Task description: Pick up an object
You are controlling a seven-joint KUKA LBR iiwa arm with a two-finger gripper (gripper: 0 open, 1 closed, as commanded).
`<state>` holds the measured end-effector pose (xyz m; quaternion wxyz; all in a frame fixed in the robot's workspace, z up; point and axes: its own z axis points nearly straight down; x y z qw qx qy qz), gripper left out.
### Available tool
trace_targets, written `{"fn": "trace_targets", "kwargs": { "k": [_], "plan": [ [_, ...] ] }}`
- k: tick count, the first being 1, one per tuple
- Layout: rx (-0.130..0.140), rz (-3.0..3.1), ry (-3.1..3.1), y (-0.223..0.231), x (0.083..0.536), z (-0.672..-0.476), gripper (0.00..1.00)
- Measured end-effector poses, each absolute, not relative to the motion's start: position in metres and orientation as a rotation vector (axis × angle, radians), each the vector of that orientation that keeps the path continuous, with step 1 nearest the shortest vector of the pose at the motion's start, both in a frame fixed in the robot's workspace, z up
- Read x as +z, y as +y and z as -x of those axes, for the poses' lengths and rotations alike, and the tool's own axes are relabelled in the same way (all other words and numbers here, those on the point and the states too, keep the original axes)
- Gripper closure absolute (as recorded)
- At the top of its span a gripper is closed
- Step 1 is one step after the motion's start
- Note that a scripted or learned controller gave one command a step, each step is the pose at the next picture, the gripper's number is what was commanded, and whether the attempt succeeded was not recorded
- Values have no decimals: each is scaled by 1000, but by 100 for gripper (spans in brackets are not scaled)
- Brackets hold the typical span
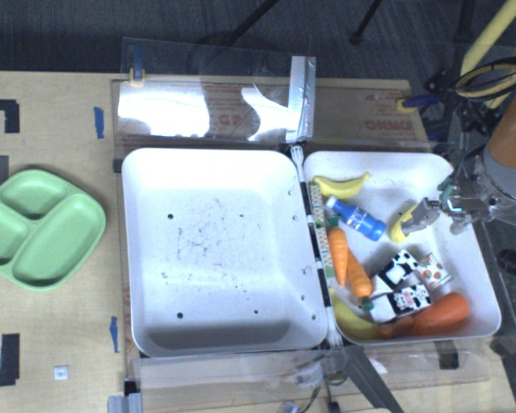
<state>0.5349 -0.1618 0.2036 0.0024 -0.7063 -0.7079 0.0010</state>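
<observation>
My gripper (425, 213) hangs over the right bin (475, 256), near its right wall, and points left. A small yellow object (401, 224) lies right against its tip. Left of that lies a blue bottle (358, 218), with a yellow banana (340, 183) above it. An orange carrot (345, 261) lies along the bin's left side. Two black-and-white cow toys (399, 270) (408, 300), a small speckled white-and-red piece (431, 272), a large orange vegetable (439, 313) and a second banana (353, 317) crowd the near end.
The left bin (215, 248) sits beside the right one, with a narrow divider between them. A green sectioned plate (39, 227) rests on the bench at far left. Clear plastic packaging (215, 101) stands behind the bins. The arm (503, 166) enters from the right.
</observation>
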Motion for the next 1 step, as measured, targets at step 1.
{"fn": "trace_targets", "kwargs": {
  "k": [1],
  "plan": [
    [-13,2179,-2255,-209,97,-567,0]
  ]
}}
